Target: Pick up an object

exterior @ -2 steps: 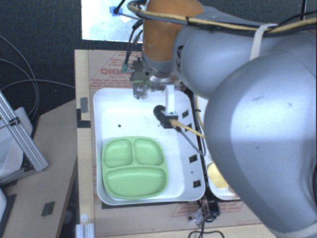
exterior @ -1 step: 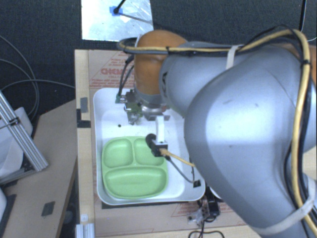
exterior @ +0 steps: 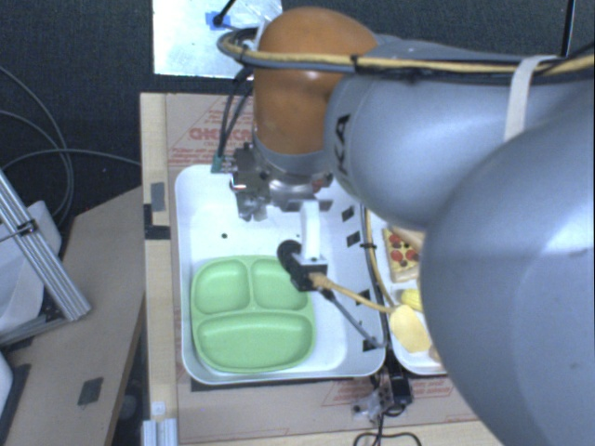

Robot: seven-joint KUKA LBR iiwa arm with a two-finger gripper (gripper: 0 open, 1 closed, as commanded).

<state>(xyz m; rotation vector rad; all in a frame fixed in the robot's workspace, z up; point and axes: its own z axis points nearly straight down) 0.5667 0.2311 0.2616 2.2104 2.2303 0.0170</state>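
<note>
A light green divided plate lies flat in the near half of the left white bin. My gripper hangs over the far part of that bin, just beyond the plate's far edge and apart from it. I see nothing held in it. In the right bin a pizza-slice toy and a pale yellow object show past the arm.
The grey arm and its orange band cover most of the right bin. Cardboard lies under the bins. A pale table with metal rails stands to the left.
</note>
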